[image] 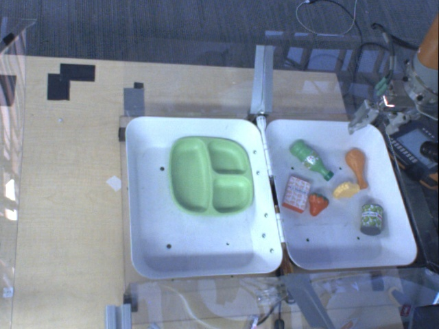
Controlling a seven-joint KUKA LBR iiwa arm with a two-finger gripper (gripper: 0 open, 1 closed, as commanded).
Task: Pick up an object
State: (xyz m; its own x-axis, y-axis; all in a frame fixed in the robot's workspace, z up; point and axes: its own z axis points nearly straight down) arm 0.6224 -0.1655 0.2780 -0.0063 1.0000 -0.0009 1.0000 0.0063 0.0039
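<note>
Scanning from the left edge of the surface (75, 204), pale wood runs bare apart from black tape marks (68, 79) near its far-left corner. The left bin (147, 249) carries a green tray (210, 175) with three wells, lying flat in the bin's middle, probably as the drop spot for whatever gets lifted. Across the metal divider, the right bin (322, 249) holds the candidates, loosely scattered so each has room around it: a green bottle (311, 159) lying on its side toward the far edge, a printed carton (296, 193) near the divider, a red piece (317, 203) just beside the carton, a yellow piece (345, 190), an orange drumstick-shaped toy (357, 165) toward the right edge, and a small can (371, 218) near the right edge. No one target is marked; any of these would serve.

The gripper (362, 117) hangs past the bin's far-right corner, well apart from every object, and I cannot tell how its jaws stand. Nothing is between them, so the pick has not begun.

Beyond the far edge lies dark carpet, with cables (329, 16) looping at the upper right.
</note>
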